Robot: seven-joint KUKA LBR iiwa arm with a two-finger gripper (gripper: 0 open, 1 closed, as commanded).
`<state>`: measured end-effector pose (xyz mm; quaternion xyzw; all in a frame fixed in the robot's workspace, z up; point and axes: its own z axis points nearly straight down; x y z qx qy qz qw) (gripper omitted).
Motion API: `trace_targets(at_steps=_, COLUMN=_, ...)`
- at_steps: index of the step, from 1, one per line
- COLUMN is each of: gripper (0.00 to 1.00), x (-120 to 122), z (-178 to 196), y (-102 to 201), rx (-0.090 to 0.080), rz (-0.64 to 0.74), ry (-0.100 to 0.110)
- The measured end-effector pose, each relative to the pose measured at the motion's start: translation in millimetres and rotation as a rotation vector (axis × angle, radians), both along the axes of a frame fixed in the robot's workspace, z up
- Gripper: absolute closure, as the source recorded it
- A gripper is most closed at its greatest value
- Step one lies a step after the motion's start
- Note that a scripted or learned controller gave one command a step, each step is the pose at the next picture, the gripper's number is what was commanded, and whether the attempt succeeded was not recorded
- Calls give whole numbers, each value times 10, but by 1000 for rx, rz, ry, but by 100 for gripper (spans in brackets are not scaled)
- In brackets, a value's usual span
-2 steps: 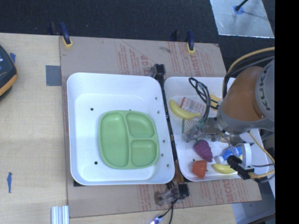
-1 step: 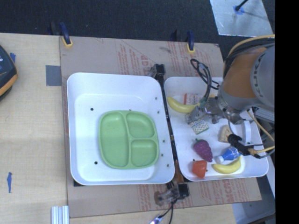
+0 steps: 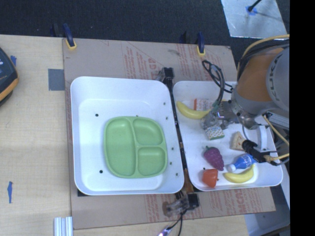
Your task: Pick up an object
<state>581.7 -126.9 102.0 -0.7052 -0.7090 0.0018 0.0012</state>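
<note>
Camera view, items listed left to right. Desk (image 3: pixel 34 146): pale wood grain, with a brown cardboard sheet under both bins. Left bin (image 3: pixel 83 90): shallow, white, smooth plastic, rounded corners; holds 1 green tray (image 3: pixel 135 146), matte, with 3 compartments. Right bin (image 3: pixel 189 173): same make, crowded. Contents: 1 banana (image 3: pixel 189 111), yellow, curved, glossy, at the far left; 1 small patterned block (image 3: pixel 214 132) just below the hand; 1 purple grape bunch (image 3: pixel 213 157), knobbly; 1 red fruit (image 3: pixel 210 177), rounded, with a green stem end; 1 bread slice (image 3: pixel 237 141), tan, wedge-shaped; 1 blue-and-white item (image 3: pixel 242 162) lying against a 2nd banana (image 3: pixel 240 176). Hand (image 3: pixel 220 116): metal, low in the right bin between the first banana and the block, wrapped in black cable; whether it is open or closed cannot be told, and nothing shows gripped. Step judged: reaching in, the pick not yet made. Next move calls for settling on 1 item, likely the block or the first banana, closing squarely, then lifting clear of its neighbours.
</note>
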Motion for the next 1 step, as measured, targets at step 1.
trace_targets(at_steps=1, gripper=100, x=-382, z=902, y=1028, rx=1, rz=1, ry=-2)
